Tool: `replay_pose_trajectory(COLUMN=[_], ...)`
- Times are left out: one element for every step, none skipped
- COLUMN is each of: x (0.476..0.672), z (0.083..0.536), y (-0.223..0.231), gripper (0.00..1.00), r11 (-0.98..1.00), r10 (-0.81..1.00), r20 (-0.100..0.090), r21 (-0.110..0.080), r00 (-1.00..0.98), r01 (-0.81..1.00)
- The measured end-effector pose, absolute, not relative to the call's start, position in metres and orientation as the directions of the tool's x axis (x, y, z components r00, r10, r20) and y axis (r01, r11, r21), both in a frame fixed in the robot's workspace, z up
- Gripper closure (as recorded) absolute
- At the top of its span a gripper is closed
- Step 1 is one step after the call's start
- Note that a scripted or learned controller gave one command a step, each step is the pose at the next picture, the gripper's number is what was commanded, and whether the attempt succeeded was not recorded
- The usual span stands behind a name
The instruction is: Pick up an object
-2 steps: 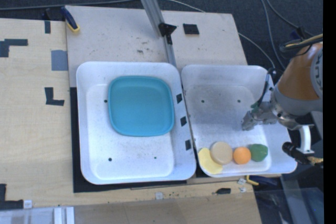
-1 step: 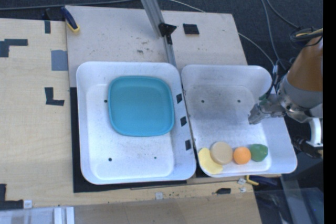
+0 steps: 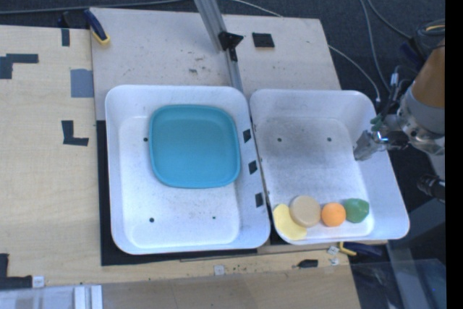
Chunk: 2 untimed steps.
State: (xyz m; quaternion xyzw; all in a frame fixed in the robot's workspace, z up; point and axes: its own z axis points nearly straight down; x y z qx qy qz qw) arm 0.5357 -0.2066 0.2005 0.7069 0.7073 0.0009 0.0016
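We've got the gripper (image 3: pixel 365 147) at the right bin's (image 3: pixel 304 101) right rim; can't tell how the jaws stand. Objects sit along the near edge: orange ball (image 3: pixel 333 214), green piece (image 3: pixel 356 209), tan disc (image 3: pixel 304 210). Best: come straight down over the ball, approx centred
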Motion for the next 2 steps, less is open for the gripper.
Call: replay_pose_trajectory(x=[0.538, 0.549], z=[0.198, 0.195], y=[-0.147, -0.096], gripper=[1.00, 1.00], r11=[0.005, 0.005], r10=[1.000, 1.000], r20=[0.001, 0.001], r21=[0.000, -0.001], r00=[-0.005, -0.005], r01=[1.000, 1.000])
